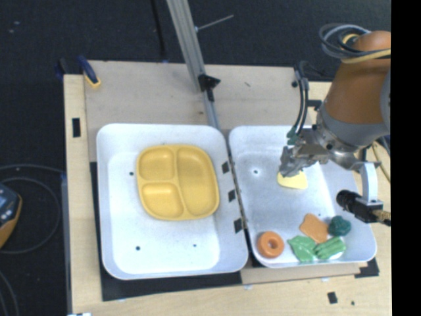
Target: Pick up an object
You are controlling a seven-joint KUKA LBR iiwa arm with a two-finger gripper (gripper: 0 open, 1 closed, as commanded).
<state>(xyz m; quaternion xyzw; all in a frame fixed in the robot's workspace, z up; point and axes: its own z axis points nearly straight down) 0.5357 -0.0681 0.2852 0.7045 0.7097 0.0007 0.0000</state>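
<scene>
- The gripper [294, 166] is hanging down in the right bin [263, 196], right on top of the pale yellow piece [293, 180].
- I cannot tell if it is grasping the piece or not.
- The orange ring [270, 243], orange chunk [314, 228], green toys [316, 249] and dark green lump [339, 226] are lying near that piece, toward the bin's front edge.
- The yellow divided plate [177, 181] is sitting far from that piece, in the left bin [118, 242].

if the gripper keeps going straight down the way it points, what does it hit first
Most likely the pale yellow piece lying on the right bin's floor: the gripper points down right over its top edge. How high the gripper is above it is unclear from this slanted view.
</scene>
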